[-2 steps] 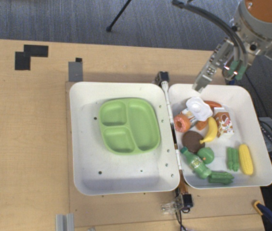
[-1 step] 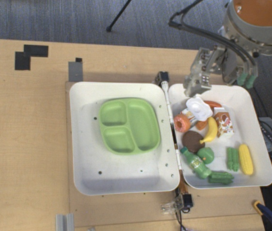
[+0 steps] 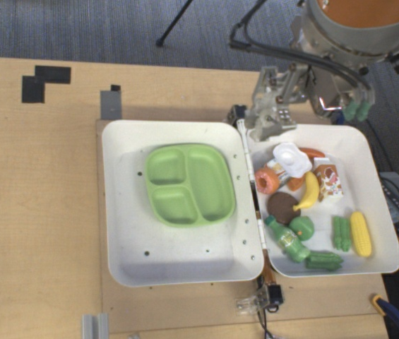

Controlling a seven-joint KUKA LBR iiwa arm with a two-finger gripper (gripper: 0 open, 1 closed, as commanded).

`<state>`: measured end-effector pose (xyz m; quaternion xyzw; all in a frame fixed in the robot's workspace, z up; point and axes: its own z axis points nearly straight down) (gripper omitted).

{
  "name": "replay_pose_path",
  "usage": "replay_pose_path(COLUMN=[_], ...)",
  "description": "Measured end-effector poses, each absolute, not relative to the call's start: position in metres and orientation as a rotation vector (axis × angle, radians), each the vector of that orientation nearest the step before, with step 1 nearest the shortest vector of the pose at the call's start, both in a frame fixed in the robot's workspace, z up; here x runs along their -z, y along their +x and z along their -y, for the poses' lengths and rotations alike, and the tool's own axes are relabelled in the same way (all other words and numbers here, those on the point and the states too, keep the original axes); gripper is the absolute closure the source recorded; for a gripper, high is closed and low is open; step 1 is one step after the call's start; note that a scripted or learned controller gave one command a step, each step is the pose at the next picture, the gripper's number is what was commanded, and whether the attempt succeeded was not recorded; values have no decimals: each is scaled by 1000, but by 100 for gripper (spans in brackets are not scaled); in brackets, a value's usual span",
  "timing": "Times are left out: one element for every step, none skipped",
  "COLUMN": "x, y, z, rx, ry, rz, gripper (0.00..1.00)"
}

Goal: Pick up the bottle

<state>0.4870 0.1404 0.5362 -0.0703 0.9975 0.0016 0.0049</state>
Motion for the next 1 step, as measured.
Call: replay_pose_path(x=[-536], y=[494], z=[-176], rx=[-4], ry=[-937], rz=[-2988], gripper=[100])
